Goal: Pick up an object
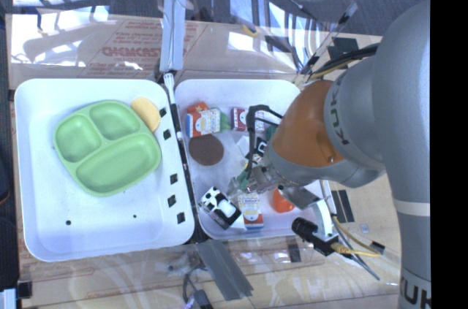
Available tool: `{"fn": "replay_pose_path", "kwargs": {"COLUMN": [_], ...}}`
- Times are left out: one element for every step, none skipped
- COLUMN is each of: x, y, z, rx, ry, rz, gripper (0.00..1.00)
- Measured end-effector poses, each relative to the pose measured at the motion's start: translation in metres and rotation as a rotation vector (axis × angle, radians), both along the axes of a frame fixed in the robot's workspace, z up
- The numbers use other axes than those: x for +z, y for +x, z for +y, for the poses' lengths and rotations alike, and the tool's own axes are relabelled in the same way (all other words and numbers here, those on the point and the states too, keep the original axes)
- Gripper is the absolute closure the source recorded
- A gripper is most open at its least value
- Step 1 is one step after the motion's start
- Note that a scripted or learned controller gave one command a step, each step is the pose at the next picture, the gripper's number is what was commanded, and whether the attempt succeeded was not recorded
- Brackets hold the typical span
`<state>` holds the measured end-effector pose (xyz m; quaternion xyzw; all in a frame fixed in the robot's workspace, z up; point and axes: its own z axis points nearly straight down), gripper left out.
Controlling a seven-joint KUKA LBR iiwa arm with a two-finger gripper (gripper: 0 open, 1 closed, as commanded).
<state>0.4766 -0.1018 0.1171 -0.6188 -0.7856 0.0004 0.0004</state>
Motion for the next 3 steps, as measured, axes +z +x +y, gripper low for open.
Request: {"fn": "replay_pose_path", "kwargs": {"x": [0.013,0.013,-0.023], "y": [0.024,0.024,0.134], "z": [0.004,0.005,-0.004], "rx": [-0.067,-0.067,-0.047], "ry": [0.0,0.001,-0.001], "rz": [0.003,0.003,-0.007], "gripper": [1.0,0.0,0.0]}}
